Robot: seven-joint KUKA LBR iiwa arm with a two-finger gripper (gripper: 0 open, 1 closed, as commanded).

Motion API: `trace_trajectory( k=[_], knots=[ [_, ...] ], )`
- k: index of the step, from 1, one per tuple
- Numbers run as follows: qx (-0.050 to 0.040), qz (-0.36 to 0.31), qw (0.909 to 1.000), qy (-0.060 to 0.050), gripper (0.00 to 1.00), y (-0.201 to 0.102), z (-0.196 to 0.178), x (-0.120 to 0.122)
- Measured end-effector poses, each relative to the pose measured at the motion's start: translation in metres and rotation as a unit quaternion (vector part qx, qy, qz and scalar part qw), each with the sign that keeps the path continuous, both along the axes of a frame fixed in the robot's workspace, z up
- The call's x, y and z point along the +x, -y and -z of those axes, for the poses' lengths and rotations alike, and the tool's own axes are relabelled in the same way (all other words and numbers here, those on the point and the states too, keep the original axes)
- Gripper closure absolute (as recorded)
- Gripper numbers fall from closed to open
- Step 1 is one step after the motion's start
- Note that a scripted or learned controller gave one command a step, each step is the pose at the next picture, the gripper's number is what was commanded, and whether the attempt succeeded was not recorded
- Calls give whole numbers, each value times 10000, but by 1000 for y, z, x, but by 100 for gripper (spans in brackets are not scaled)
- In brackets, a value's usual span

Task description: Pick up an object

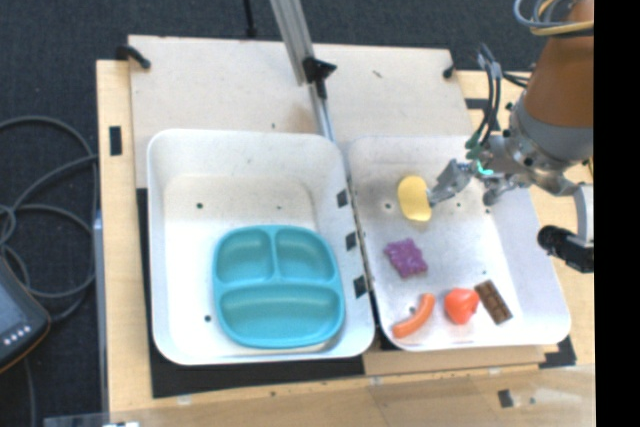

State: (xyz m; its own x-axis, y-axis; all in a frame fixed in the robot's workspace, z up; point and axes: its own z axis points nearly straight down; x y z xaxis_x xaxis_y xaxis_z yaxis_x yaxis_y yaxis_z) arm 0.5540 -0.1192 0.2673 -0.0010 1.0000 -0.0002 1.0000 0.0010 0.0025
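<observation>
The teal tray (276, 287) fills the left bin's (180, 165) front, while in the right bin (520, 245) the yellow object (414, 198) lies mid-floor, touching the gripper (452, 181), whose finger spread cannot be told.

No legible text, labels, brands, numbers or signs are showing anywhere in the camera view
</observation>
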Motion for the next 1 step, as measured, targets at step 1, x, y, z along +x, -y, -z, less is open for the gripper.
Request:
trace_trajectory(
  k=[1],
  knots=[
    [-4,9,10000,-36,0,4,62,2]
  ],
)
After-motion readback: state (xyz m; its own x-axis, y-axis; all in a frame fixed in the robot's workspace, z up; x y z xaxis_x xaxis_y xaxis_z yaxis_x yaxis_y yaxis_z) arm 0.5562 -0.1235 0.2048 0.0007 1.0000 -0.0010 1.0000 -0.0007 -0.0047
